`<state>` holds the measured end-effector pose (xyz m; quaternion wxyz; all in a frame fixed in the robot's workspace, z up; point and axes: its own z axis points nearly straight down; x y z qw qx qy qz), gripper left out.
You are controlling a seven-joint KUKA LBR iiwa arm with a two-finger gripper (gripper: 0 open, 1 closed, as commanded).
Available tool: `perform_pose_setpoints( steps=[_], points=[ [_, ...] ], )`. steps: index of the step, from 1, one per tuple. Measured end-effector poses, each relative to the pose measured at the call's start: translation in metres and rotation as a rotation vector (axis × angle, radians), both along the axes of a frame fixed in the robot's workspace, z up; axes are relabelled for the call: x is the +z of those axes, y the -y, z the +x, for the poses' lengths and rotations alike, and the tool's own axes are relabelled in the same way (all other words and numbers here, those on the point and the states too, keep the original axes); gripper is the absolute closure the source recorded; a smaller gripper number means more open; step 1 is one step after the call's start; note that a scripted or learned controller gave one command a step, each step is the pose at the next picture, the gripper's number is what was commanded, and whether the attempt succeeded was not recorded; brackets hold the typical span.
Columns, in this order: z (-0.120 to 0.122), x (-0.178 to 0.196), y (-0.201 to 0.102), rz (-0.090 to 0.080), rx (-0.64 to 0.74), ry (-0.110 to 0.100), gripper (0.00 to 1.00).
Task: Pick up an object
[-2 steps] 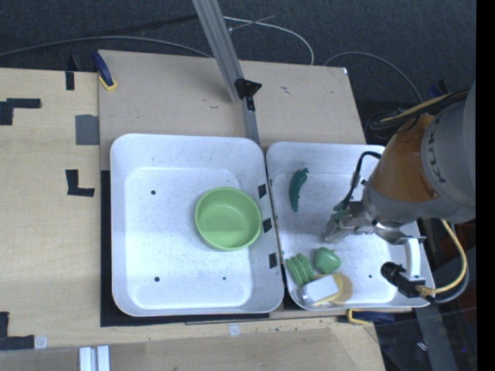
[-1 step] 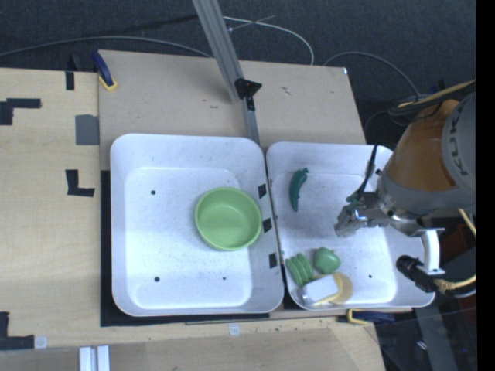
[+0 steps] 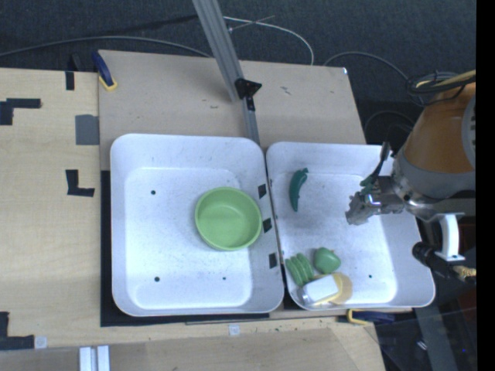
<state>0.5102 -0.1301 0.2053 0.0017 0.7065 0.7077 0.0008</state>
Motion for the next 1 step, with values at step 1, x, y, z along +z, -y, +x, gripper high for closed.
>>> perform_pose_setpoints(
  steps=[1],
  points=[
    [-0.0069,0.0106,-0.0548,0.004,0.005,-0.005,1.00]
  ],
)
